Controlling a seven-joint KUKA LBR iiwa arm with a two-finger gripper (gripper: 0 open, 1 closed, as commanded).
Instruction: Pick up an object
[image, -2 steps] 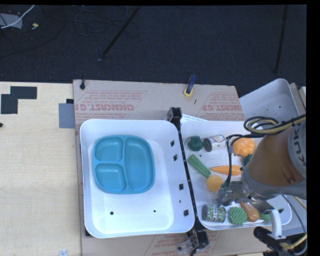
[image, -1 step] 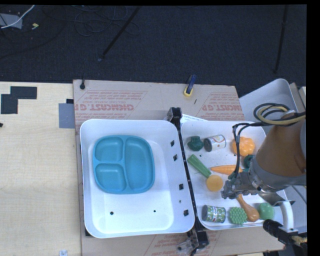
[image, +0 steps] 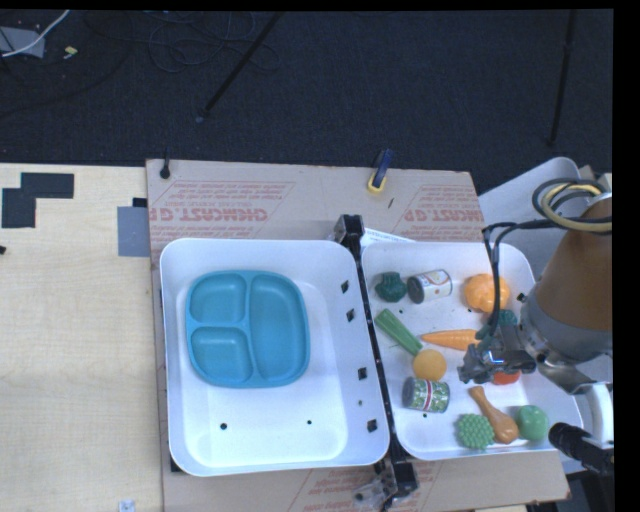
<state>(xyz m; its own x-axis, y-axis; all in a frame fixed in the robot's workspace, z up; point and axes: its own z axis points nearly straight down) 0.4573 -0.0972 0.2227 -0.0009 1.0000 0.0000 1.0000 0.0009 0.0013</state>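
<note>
The tool (image: 487, 362) is low inside the right bin (image: 520, 262); whether it is apart or together cannot be told, and nothing is seen held. Judged status: pick not yet made — grasp and lift remain. Likeliest target, a small red object (image: 506, 377), lies touching or just under the tool. Just beside it to the left is a carrot (image: 450, 340); above it an orange (image: 484, 293); well to the left, the blue plate (image: 246, 329) in the left bin (image: 260, 440).

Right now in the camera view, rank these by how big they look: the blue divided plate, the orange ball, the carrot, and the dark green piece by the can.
1. blue divided plate
2. carrot
3. orange ball
4. dark green piece
Carrot and orange ball are close; the carrot is longer but thinner.
</note>
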